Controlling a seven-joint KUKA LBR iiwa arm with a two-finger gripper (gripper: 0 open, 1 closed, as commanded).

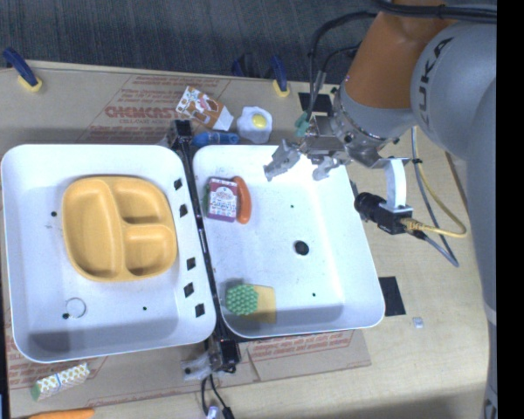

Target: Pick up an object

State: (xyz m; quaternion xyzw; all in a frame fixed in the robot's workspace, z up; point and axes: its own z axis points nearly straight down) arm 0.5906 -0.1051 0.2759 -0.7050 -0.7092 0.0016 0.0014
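Observation:
My gripper [302,164] hangs over the back edge of the right bin [332,260], fingers spread apart and nothing between them; it is open. To its left in that bin lies a red and orange packet [224,199] against the back left corner. A green scrubber on a yellow block [248,300] rests at the bin's front left. A small dark spot [301,249] marks the bin floor near the middle.
The left bin [26,260] holds a yellow divided tray [120,227]. Behind the bins lie a snack packet [197,105], a blue item [215,137] and a yellow-white object [255,122]. Cables trail at the right of the arm.

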